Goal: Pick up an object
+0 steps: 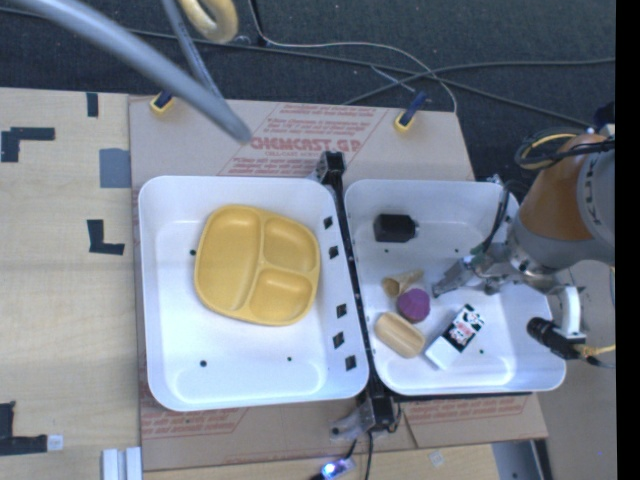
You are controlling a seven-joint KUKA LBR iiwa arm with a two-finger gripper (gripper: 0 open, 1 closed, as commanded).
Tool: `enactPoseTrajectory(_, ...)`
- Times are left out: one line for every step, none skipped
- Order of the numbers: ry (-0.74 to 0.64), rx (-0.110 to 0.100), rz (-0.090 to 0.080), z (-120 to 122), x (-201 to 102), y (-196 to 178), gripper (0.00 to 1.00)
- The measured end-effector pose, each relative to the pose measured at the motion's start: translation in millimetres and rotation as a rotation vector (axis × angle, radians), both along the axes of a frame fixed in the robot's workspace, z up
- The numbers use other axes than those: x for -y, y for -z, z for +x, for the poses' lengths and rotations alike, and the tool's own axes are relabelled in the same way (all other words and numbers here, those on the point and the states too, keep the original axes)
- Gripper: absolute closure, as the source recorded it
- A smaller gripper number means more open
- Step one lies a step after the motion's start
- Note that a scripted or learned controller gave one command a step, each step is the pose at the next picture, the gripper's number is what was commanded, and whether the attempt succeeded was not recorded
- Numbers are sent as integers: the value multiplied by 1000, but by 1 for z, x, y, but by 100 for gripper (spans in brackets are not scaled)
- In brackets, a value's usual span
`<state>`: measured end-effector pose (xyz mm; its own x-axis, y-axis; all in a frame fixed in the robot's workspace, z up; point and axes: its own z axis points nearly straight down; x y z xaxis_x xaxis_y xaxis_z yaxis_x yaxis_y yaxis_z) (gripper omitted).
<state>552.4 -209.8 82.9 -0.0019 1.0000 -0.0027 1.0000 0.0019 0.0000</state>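
Observation:
The right bin (500,368) holds several small objects. A black block (394,228) lies near its back left. A purple ball (414,304) sits at the centre, with a small tan piece (403,285) touching its upper left. A tan bread-like roll (399,335) lies in front of the ball. A white and black box (455,336) rests toward the front right. My gripper (462,274) hangs low over the bin's right half, just right of the purple ball and above the box, with nothing seen in it.
The left bin (170,358) carries a yellow divided plate (257,265). A row of black clips (345,298) runs along the wall between the bins. The arm's orange band (550,203) stands over the right bin's right edge. Cables cross the dark floor behind.

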Motion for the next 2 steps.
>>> enactPoseTrajectory(0,4,-2,1,1,-14,100)
enactPoseTrajectory(0,3,2,1,-8,-73,100)
